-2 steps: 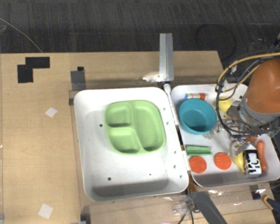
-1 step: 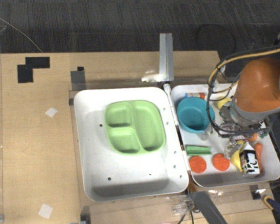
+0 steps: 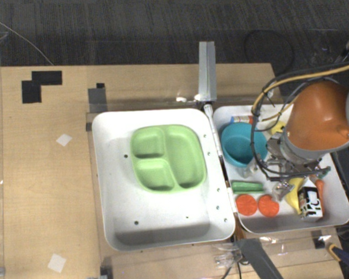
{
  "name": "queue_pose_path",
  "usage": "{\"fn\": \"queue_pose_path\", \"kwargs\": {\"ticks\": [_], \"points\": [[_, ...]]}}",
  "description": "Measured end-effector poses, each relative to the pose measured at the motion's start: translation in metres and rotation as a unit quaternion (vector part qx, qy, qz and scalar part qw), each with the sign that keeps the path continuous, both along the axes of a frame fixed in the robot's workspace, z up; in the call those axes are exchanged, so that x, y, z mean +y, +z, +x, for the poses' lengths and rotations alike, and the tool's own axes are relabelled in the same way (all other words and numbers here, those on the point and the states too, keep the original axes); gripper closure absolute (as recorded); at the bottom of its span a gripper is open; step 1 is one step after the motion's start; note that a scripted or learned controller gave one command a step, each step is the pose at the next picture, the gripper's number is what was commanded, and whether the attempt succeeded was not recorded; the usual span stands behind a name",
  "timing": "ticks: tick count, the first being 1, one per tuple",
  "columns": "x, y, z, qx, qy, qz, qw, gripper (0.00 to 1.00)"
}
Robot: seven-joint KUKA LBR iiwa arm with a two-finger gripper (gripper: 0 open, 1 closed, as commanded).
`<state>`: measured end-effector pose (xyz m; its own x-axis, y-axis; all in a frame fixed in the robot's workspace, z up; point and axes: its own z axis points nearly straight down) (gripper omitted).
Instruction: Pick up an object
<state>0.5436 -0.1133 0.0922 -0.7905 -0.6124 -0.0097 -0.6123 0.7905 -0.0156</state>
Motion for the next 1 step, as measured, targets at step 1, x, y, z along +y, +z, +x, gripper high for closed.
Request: {"fn": "queue_pose_path", "kwargs": {"ticks": [1], "points": [[-0.0136,0.0004,0.0654,0.007,-0.128,0.0048,0.9918,0.0]]}}
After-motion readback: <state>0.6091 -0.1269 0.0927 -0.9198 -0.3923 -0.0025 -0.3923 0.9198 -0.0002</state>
